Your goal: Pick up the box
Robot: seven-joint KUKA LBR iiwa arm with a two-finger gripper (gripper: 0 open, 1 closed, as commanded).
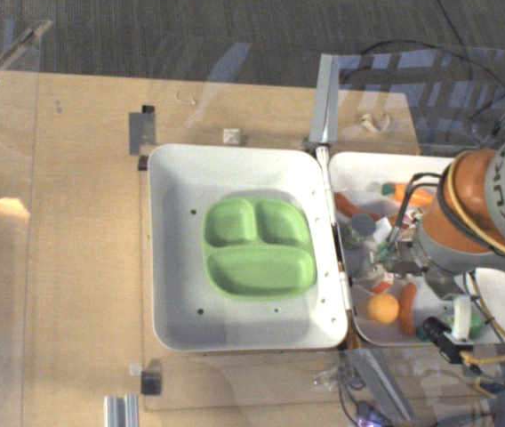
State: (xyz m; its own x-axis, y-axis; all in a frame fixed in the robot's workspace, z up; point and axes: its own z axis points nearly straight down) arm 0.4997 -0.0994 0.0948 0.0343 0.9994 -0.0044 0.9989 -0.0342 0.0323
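the fingers cannot be made out from above: the wrist hides them, so whether they are apart or together is not clear. largest in view, the left bin (172,238) holds a green divided tray (258,245) near its middle. the right bin (501,305) is crowded, and the arm (484,207) hangs over its centre with the gripper (396,258) low among the clutter. around it lie an orange ball (382,308), a red stick-like piece (407,308), a carrot-like piece (405,191) and a dark round item (359,228). the box cannot be picked out with certainty; it may be the small pale object (382,228) just beside the gripper. if so, it should be light, stiff and fairly smooth, best pinched across two flat opposite sides, squarely, so it does not twist out.
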